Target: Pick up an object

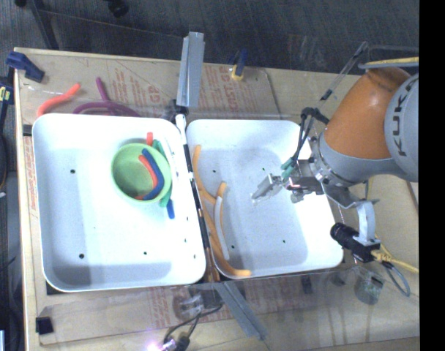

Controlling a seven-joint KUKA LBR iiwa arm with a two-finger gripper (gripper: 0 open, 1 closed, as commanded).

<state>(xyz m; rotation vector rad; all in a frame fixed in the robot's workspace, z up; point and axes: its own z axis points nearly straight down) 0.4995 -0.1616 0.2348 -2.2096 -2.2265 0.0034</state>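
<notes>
My gripper (277, 190) hangs over the middle of the right bin (310, 247), open, with nothing between its fingers. Bare white floor lies under it. Along that bin's left wall lie several orange and tan sticks (219, 225), well to the left of the gripper. The left bin (76, 247) holds a green bowl (131, 172) with a red curved piece (151, 175) and a blue curved piece (159, 168) in it. A small blue stick (169, 210) lies just below the bowl.
The arm's orange band (361, 119) and grey wrist cover the right bin's right side. A metal bar (189, 68) stands behind the gap between the bins. An orange tool (58, 99) and a purple hose (105, 108) lie behind the left bin.
</notes>
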